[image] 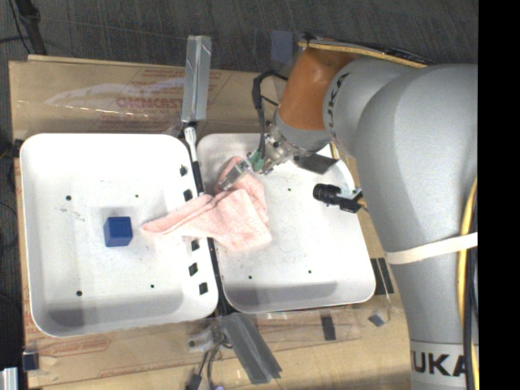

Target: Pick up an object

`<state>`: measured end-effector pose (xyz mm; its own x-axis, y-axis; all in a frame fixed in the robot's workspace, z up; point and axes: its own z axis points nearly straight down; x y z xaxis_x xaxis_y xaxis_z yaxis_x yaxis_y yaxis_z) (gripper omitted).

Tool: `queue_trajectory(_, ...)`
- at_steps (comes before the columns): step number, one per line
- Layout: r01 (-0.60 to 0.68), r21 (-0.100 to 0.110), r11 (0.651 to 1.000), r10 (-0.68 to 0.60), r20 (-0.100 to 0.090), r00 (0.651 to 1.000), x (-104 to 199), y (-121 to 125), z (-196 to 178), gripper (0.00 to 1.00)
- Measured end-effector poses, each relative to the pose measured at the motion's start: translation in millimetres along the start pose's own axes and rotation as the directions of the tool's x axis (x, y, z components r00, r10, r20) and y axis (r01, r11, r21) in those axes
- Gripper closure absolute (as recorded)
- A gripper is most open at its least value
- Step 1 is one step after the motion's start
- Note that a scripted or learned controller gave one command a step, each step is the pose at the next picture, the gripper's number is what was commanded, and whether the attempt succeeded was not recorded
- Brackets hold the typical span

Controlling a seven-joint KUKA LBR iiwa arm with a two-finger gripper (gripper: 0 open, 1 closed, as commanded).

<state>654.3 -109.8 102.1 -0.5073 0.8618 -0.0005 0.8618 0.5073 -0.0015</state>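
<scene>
Pink terry cloth (219, 216), crumpled, is draping over the divider between the two shallow white bins, its upper corner rising toward your tool (258, 162) in the right bin (325, 266). You cannot tell how the tool is standing there. A small blue cube (118, 231) is sitting in the left bin (49, 283). The grey arm (414, 161) is showing the letters "UKA" low on its base; faint red print on the cardboard-covered surface (106, 96) is unreadable.

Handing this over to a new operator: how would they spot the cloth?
Find the two white bins and the divider between them. The cloth lies draped over it, partly in each bin. It is pink and crumpled, unlike the small blue cube.
</scene>
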Motion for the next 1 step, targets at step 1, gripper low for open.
queue_trajectory(1, 0.000, 0.000, 1.000, 0.000, 0.000, 1.000, 0.0, 0.0, 0.0, 0.00)
